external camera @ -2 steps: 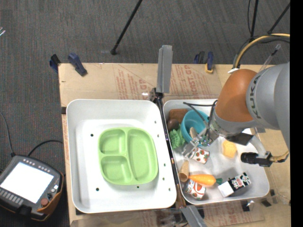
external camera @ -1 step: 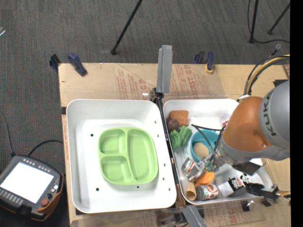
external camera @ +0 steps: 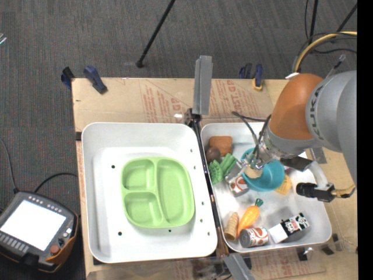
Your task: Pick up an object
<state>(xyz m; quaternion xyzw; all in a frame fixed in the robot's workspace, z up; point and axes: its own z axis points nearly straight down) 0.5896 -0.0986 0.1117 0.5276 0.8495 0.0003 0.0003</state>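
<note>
My gripper [external camera: 246, 169] is low in the right bin [external camera: 324, 214], at the left rim of a blue bowl [external camera: 268, 178]. It hangs just above a small red-and-white can [external camera: 238, 185] and beside a green ridged toy [external camera: 221, 170]. The arm's orange band [external camera: 297, 112] and grey wrist hide the bin's far right part. Whether anything is gripped cannot be made out.
The right bin also holds a brown block [external camera: 221, 144], a dark ball [external camera: 212, 154], a carrot [external camera: 249, 215], a cone [external camera: 232, 225], a lying can [external camera: 254, 237], a black-and-white box [external camera: 290, 226] and a yellow piece [external camera: 284, 185]. A green divided plate [external camera: 157, 192] lies in the left bin [external camera: 99, 156].
</note>
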